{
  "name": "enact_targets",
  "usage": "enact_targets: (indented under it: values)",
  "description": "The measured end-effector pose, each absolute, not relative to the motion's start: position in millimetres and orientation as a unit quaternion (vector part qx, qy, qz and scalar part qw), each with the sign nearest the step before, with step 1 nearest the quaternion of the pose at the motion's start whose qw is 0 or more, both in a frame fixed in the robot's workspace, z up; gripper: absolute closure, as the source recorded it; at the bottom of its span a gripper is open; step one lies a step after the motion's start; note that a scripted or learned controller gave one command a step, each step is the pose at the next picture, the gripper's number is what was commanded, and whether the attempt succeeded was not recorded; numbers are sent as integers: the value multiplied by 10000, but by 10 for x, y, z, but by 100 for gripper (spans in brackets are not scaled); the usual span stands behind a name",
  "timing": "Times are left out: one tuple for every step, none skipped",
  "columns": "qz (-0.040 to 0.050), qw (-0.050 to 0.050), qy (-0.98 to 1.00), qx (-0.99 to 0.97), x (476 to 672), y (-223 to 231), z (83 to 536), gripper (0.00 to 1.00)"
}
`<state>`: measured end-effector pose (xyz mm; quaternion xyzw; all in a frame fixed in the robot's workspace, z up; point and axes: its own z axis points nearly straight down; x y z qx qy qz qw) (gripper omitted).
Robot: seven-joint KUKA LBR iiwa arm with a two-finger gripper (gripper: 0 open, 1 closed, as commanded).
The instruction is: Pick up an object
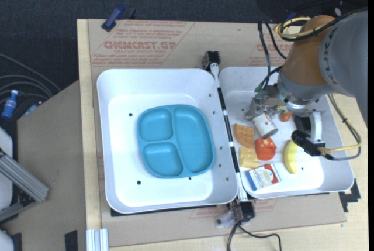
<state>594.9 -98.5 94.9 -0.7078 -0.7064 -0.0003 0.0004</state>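
Note:
My gripper (264, 108) hangs low over the back left part of the right bin (333, 181). Directly below and in front of it lies a small white can with a red end (265, 124), very close to the gripper; I cannot tell if they touch. Around the can lie an orange waffle piece (244, 134), a red tomato-like piece (266, 149), a yellow cheese slice (248, 157), a yellow lemon-like piece (291, 157), a red and white carton (263, 176) and a small orange ball (284, 116).
The left bin (117, 92) holds a blue divided plate (175, 140). A black-edged divider (225, 118) runs between the two bins. The grey and orange arm (318, 54) covers the back right of the right bin. A blue item (113, 18) lies off the bench's far left corner.

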Motion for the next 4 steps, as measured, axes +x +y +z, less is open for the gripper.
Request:
enact_targets:
  values:
    - [-3,6,-7072,-7070,5283,-748,1856,100]
    - [-2,2,-7074,-7068,4842,-510,2507,100]
    - [1,-5,-7069,-7073,5385,-833,2566,100]
    - [-4,-7,-7072,-7070,5328,-819,2637,100]
